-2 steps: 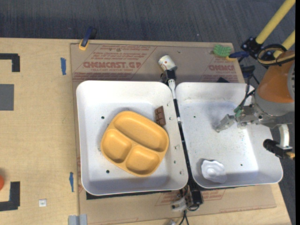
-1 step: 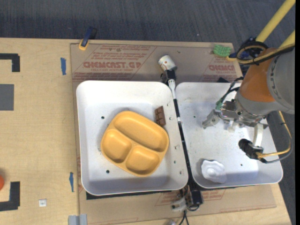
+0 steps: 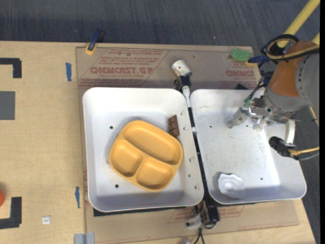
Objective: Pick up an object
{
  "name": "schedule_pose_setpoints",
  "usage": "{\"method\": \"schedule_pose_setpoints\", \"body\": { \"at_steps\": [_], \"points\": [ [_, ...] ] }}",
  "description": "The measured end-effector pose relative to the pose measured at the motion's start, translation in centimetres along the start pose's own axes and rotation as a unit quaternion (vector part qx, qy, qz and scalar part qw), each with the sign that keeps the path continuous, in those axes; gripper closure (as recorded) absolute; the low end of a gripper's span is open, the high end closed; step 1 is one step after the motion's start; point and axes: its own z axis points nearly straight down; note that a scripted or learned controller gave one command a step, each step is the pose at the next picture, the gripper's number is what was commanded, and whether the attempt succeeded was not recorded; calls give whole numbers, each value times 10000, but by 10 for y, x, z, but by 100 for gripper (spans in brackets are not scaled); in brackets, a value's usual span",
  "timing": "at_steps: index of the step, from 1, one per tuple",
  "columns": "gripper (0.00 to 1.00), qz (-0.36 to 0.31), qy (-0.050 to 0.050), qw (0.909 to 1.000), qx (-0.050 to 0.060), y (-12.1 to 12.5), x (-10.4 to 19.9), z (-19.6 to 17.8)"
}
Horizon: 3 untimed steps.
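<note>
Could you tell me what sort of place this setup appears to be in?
Probably a robotics lab test bench rather than a home or kitchen: two white bins sit side by side on a taped cardboard sheet, a grey-and-orange robot arm reaches in, and grey carpet lies beyond.

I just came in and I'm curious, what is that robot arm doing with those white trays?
The robot arm is trying to pick something up. Its hand hangs over the right tray, near the top edge, with nothing in it that I can see. A small white crumpled thing lies at the bottom of that tray, away from the hand. In the left tray sits a yellow divided plate with a small brown block beside it. Nothing has been picked up yet.
</note>
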Motion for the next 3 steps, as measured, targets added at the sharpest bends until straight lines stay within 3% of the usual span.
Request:
{"method": "schedule_pose_setpoints", "body": {
  "at_steps": [1, 2, 3],
  "points": [
    [100, -13, 2, 10000, -12, 1, 1, -11],
    [100, -593, -3, 9982, -9, 56, -33, -91],
    [100, -586, 9, 9983, 3, -7, 41, -133]
  ]
}}
